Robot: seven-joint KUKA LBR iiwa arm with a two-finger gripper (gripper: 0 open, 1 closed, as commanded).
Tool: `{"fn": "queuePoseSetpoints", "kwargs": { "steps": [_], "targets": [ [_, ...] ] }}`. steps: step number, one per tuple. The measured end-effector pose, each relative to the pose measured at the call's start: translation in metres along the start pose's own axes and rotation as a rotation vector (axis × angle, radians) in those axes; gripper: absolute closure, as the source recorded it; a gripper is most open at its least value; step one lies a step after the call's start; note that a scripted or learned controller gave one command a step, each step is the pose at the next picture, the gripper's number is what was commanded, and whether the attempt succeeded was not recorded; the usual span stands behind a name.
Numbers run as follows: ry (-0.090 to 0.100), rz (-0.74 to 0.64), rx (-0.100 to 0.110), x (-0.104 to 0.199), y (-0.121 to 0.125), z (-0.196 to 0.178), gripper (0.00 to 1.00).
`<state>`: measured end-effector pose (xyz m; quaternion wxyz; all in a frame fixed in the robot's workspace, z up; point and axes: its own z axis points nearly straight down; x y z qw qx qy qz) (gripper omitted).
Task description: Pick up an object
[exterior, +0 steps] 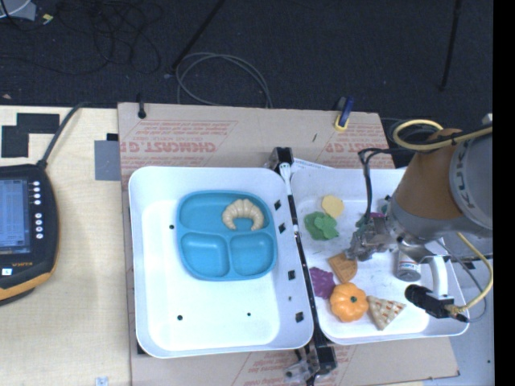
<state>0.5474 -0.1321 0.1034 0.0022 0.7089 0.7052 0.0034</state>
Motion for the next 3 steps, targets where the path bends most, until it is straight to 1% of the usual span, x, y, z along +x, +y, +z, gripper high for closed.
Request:
{"fn": "queuePoseSetpoints", "kwargs": {
  "steps": [1, 2, 3],
  "targets": [
    [0.000, 0.001, 0.000, 0.000, 0.000, 0.001, 0.00],
    [-0.002, -0.010, 0.005, 0.038, 0.069, 0.016, 0.00],
    [0.001, -0.004, 0.017, 0.038, -0.003, 0.016, 0.00]
  ]
}}
